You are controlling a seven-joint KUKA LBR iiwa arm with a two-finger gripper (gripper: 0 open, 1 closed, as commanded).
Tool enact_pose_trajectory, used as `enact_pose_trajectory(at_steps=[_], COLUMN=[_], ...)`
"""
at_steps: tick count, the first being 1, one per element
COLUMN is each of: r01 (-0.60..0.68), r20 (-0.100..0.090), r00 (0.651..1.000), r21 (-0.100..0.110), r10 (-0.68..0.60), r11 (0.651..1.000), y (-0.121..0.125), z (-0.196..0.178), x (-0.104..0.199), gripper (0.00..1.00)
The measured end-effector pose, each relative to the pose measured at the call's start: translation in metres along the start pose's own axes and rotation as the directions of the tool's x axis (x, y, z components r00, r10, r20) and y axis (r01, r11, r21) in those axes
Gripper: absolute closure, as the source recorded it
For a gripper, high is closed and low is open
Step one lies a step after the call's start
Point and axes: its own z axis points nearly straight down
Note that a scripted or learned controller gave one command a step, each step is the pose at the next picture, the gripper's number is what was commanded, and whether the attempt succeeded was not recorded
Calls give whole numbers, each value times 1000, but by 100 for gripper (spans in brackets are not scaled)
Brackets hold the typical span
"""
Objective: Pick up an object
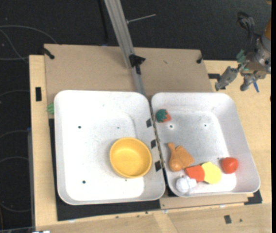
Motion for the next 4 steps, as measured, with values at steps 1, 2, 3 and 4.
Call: enact_pose_trajectory(at_steps=[1,2,3,4], r01=[1,0,2,2], r20=[2,1,1,1], r00=[1000,1000,1000,1000], r21=[1,2,4,4], r10=[-1,0,-2,-2], r11=[1000,1000,1000,1000], y=[0,3,8,9], z=[0,51,95,140], x=[-1,7,9,14], gripper=[0,0,0,0])
